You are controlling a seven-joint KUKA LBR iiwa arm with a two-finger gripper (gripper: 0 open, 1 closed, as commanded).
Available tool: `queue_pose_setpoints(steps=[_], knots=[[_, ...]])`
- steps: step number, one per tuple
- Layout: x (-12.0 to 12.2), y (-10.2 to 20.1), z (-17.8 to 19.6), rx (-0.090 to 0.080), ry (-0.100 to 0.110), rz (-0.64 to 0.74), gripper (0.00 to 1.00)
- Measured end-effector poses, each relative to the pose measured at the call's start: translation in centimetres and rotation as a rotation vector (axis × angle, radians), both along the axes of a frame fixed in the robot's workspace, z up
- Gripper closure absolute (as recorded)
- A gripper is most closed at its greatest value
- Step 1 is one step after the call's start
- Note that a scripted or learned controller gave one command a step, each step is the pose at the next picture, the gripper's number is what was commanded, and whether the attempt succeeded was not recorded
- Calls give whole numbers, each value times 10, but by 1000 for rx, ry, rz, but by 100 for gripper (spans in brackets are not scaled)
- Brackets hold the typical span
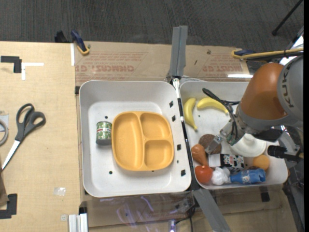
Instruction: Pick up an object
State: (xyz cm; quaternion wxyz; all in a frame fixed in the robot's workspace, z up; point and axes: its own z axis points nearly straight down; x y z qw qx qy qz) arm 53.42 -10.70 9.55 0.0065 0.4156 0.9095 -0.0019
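My gripper (221,140) hangs low in the right bin (212,88), below the orange band (263,93) of the arm. It sits just right of a brown round object (207,140), touching it or nearly so. Around it lie an orange-brown piece (198,153), a red tomato (203,174), a white lump (219,177), a blue bottle (247,177), a small orange (261,162) and a printed card (233,160). Two bananas (189,112) (212,104) rest at the bin's far side. A white rounded thing (248,145) lies under the wrist.
The left bin (89,144) holds a yellow divided plate (143,140) and a small green can (103,132) beside it. Scissors (24,124) lie on the bench at the left. A grey divider bar (178,52) runs between the bins at the back.
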Motion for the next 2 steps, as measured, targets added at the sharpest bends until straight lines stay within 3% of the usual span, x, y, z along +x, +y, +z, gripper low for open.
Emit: queue_pose_setpoints(steps=[1,2], knots=[[85,2,-2,7,5,-24,0],[98,-1,-2,8,5,-201,0]])
